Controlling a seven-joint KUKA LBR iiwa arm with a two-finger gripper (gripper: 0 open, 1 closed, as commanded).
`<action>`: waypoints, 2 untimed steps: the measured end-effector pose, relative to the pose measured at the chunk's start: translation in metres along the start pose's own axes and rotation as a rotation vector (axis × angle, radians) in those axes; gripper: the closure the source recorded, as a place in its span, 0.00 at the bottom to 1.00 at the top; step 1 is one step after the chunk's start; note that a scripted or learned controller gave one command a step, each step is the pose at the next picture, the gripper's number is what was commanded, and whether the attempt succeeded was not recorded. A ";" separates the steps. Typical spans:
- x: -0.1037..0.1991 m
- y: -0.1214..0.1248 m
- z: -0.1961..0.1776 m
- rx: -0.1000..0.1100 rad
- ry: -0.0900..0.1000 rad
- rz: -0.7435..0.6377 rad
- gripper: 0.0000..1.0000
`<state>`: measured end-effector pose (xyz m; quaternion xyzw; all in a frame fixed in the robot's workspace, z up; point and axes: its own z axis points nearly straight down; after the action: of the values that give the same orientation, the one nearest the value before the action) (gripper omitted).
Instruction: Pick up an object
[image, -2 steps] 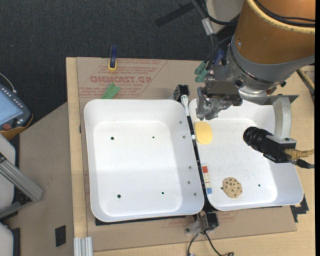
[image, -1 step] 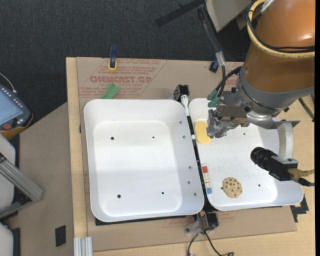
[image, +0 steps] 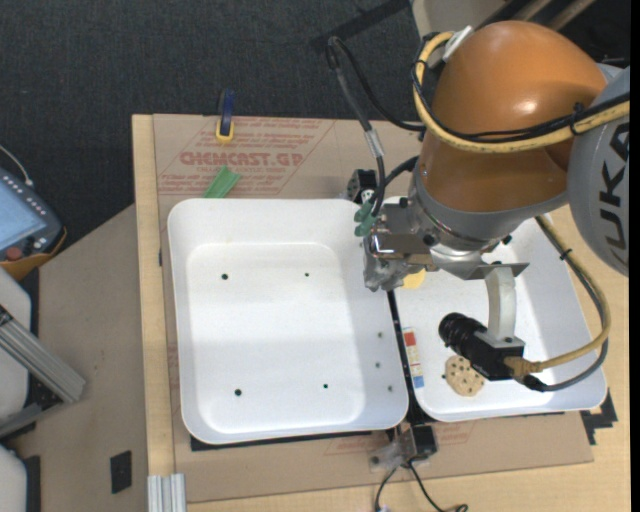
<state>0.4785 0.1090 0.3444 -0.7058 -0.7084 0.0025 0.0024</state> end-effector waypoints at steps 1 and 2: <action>0.003 0.001 -0.068 -0.015 0.002 0.002 1.00; 0.011 -0.001 0.077 0.009 -0.004 0.004 1.00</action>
<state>0.4771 0.1196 0.2675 -0.7074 -0.7068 0.0069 0.0042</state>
